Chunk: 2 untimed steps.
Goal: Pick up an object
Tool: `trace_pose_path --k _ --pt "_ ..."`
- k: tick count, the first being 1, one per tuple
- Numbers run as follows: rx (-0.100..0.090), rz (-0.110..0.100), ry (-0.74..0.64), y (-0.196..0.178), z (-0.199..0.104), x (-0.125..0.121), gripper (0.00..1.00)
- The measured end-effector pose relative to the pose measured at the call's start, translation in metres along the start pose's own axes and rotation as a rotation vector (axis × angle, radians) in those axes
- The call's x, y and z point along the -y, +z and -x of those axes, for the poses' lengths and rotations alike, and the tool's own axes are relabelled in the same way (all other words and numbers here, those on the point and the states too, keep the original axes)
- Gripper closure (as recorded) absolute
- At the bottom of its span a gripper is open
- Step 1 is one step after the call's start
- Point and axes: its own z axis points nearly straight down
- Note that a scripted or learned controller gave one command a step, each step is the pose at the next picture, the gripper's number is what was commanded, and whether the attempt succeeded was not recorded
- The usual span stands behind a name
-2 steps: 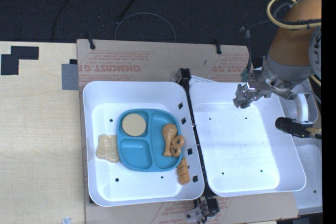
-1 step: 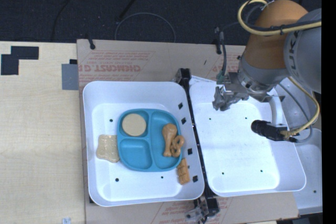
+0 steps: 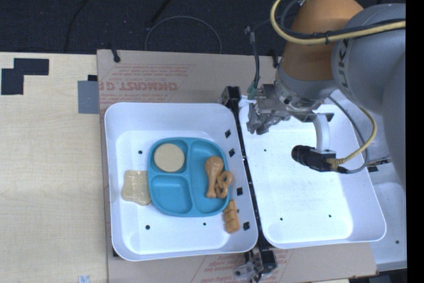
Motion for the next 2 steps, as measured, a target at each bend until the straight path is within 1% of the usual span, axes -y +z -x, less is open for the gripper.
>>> trace_pose_path --k 1,2 --pt "0.001 -0.001 0.001 0.007 -0.042 -0.006 1.0" --pt "0.001 -0.004 0.001 0.018 -0.093 -0.001 1.0"
